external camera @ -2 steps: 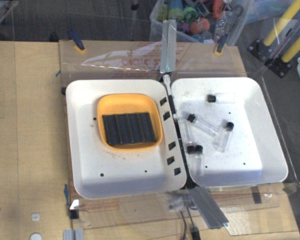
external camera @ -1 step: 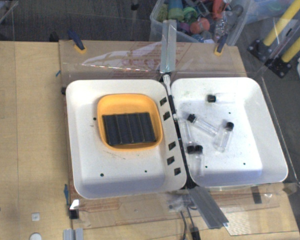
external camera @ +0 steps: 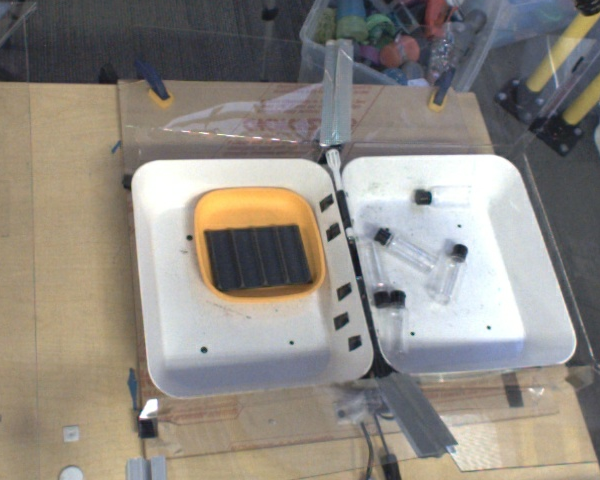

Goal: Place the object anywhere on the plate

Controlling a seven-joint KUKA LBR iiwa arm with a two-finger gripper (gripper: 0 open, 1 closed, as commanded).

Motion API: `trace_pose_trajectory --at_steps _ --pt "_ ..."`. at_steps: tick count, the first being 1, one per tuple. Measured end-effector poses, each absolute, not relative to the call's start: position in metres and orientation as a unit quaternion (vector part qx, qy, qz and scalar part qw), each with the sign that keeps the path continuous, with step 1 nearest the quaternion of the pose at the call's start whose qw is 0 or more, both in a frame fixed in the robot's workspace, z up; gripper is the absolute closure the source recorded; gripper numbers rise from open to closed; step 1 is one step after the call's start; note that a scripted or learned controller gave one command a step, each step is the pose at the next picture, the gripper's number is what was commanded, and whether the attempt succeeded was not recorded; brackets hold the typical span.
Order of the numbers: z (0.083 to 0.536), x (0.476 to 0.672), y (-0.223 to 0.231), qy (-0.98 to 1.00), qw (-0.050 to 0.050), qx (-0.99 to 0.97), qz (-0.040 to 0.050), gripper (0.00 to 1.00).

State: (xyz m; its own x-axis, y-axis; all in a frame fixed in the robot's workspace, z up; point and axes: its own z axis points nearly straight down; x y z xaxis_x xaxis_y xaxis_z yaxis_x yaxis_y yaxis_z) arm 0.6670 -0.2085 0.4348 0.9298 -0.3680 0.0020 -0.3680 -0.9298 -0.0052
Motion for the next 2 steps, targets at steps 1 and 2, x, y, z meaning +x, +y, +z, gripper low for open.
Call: trace_pose_trajectory --at_steps 1,2 --pt "0.4341 0.6681 -0.2193 0.097 0.003 -0.995 -0.0009 1.0" --pt "0.4344 0.6682 -0.2187 0.097 0.002 -0.995 -0.001 1.0"
